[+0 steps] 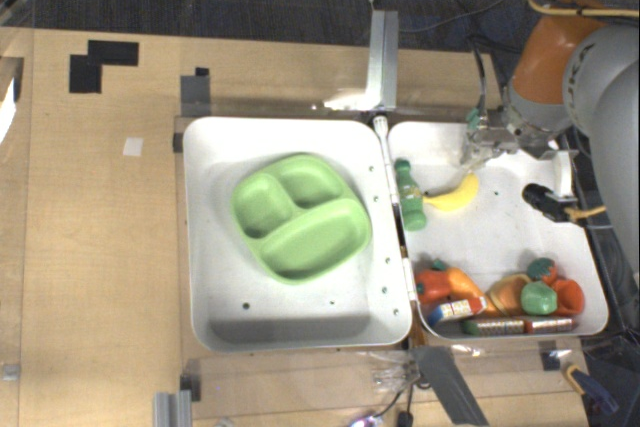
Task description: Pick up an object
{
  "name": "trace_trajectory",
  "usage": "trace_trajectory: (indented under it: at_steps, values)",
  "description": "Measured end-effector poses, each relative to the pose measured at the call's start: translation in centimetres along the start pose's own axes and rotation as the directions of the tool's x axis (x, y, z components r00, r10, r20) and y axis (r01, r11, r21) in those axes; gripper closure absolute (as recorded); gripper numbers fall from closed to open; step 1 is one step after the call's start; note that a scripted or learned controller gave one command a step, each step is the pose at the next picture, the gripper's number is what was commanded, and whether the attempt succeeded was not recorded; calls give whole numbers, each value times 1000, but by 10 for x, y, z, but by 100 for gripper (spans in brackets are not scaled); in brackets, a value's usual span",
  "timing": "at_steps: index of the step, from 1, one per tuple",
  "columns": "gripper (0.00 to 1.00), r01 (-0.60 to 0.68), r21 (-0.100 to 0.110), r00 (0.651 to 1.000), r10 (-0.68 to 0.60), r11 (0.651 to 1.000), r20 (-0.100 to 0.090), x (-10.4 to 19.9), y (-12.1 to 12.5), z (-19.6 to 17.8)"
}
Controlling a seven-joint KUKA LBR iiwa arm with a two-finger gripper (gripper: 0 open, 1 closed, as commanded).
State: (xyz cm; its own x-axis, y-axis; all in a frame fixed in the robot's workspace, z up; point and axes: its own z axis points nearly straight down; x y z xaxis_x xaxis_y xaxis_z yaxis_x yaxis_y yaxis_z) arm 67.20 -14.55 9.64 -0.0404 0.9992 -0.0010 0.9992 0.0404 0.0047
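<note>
Main risk: the banana lies in the right bin w/ its upper tip just under the pincer. It's curved and smooth, so a grip near the tip could slip off or just nudge it toward the green bottle by the divider. The bin's back wall is close too, so a steep descent may clip it.

Arm reaches in from the right, orange band high, wrist angled down over the bin's back part. Pincer hangs just above the banana's tip; can't tell if fingers are apart or together, too small and blurry. Nothing visibly held.

Other toys crowd the bin's front edge, well apart from the pincer. Green plate sits in the left bin.
</note>
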Motion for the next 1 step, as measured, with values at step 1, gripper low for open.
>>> trace_trajectory:
  at_steps: [1]
  values:
    - [0, 0, 0, 1000, 0, 1000, 0, 0, 0, 0]
